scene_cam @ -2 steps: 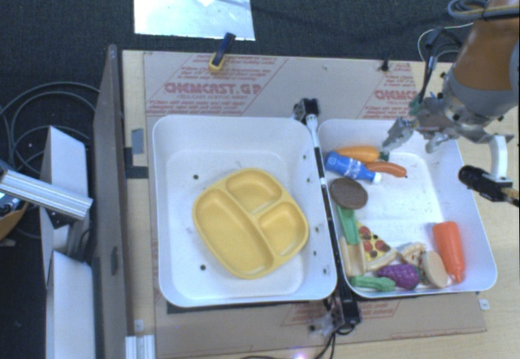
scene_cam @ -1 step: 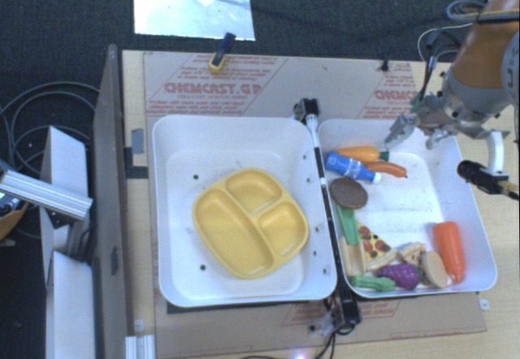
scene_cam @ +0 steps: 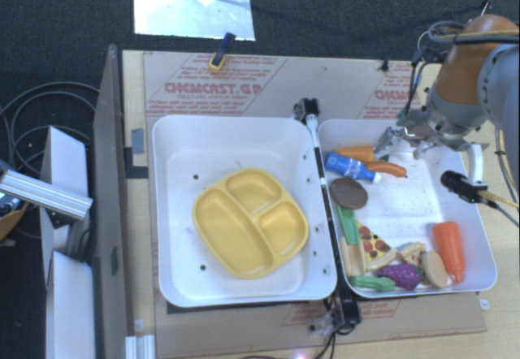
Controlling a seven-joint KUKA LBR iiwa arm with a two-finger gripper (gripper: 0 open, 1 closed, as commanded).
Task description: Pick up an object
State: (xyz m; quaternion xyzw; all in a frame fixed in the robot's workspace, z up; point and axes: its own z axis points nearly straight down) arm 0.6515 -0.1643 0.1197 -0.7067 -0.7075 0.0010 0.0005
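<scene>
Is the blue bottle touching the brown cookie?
Apart. The camera view shows a strip of white bin floor between the blue bottle and the brown cookie just below it.

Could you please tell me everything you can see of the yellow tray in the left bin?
The yellow tray looks like smooth moulded plastic, rounded at the corners, with three compartments: one long section on its left and two smaller ones on its right, parted by raised ridges. It lies flat and right side up on the floor of the left bin, turned at a slant to the bin's walls and set toward the near right part. Nothing lies in it, and no other object touches it.
</scene>
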